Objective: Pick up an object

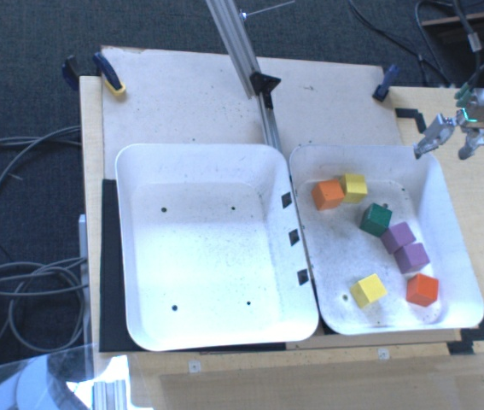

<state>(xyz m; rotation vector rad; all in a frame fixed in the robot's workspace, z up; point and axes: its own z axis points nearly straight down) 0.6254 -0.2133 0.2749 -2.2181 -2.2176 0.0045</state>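
Observation:
The right bin [446, 220] holds several small blocks: an orange one [328, 194] beside a yellow one [354, 186] at the back, a green one [376, 219], two purple ones [398, 236] [411, 256], another yellow one [368, 289] and an orange-red one [422, 289] near the front. My gripper [446, 141] hangs at the far right, above the right bin's back right corner, well clear of the blocks. Its two fingers are spread apart with nothing between them.
The left bin [131, 229] sits beside the right one. A slanted metal pole [233, 32] rises from the bench's back middle. Clamps [109, 73] [385, 84] sit at the back corners of the board. Cables lie on the floor to the left.

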